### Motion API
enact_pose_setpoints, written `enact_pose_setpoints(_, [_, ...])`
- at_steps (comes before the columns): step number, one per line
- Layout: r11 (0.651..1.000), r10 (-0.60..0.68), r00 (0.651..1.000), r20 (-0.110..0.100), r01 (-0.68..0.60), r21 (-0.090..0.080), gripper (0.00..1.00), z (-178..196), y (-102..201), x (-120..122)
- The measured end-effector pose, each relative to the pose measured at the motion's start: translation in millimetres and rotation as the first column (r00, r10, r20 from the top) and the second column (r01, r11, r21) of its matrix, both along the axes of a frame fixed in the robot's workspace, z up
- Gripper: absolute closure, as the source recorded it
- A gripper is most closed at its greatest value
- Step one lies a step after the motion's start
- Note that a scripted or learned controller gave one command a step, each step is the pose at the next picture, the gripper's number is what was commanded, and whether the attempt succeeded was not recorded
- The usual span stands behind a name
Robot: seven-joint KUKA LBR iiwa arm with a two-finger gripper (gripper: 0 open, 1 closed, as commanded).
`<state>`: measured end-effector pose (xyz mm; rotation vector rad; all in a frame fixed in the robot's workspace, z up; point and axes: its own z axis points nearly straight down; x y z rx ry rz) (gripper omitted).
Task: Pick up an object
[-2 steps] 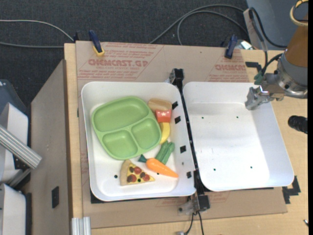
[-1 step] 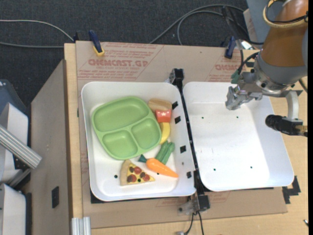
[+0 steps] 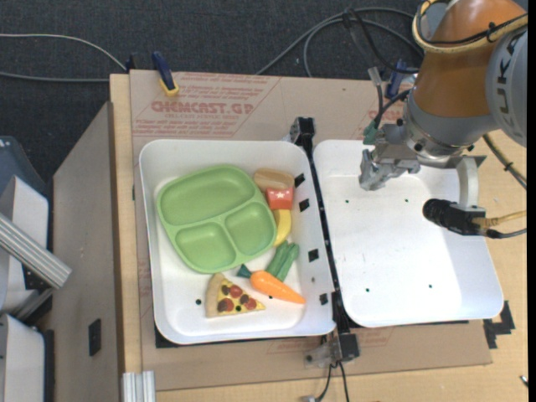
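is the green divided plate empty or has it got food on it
Empty: the green divided plate shows bare green in all three compartments. The pizza slice and carrot lie beside it in the same white bin.

Dark grey carpet floor, black cables across it, brown cardboard-topped bench, aluminium rail at left

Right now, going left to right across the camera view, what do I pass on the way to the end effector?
Green plate → banana → end effector, above the right bin. The pizza slice and carrot overlap the plate sideways, so I leave them out.
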<state>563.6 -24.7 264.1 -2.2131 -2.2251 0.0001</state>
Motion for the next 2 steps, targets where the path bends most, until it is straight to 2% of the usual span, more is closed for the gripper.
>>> enact_pose_setpoints(2, [1.000, 0.000, 1.000, -0.003, 0.000, 0.000, 1.00, -31, 103, -21])
